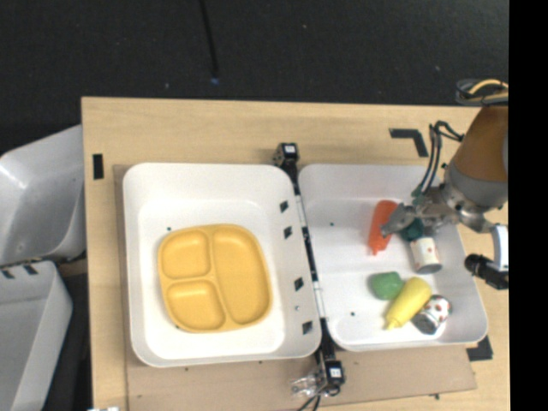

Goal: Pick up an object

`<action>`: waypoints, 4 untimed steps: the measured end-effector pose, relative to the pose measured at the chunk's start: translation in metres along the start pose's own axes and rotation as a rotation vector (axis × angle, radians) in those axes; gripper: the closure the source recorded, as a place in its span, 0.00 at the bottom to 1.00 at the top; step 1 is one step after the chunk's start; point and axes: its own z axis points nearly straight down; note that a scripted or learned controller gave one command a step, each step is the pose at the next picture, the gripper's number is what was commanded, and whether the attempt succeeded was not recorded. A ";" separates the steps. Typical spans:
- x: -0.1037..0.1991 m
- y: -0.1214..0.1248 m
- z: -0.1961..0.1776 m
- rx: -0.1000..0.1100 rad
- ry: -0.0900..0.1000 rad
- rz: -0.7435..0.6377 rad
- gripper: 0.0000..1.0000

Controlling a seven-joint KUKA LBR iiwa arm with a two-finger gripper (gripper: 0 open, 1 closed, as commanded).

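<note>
Step in hand: reach phase, nothing lifted yet. Gripper (409, 223) low in right bin (342, 187), between orange carrot (380, 226) and small white can (424, 253), close to both. Cannot tell gripper state; too small, blurred. Green piece (385, 284), yellow banana (406, 303), red-white ball (432, 312) lie nearer front wall. Left bin (141, 212) holds yellow divided plate (214, 276). Next move likely: settle over one item, close, lift straight; neighbours crowd, risk of nudging.
</note>
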 end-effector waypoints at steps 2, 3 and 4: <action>0.002 0.000 -0.077 -0.004 0.001 -0.005 1.00; 0.001 0.001 -0.118 -0.003 0.001 -0.006 1.00; 0.045 0.012 -0.109 0.002 0.003 -0.007 1.00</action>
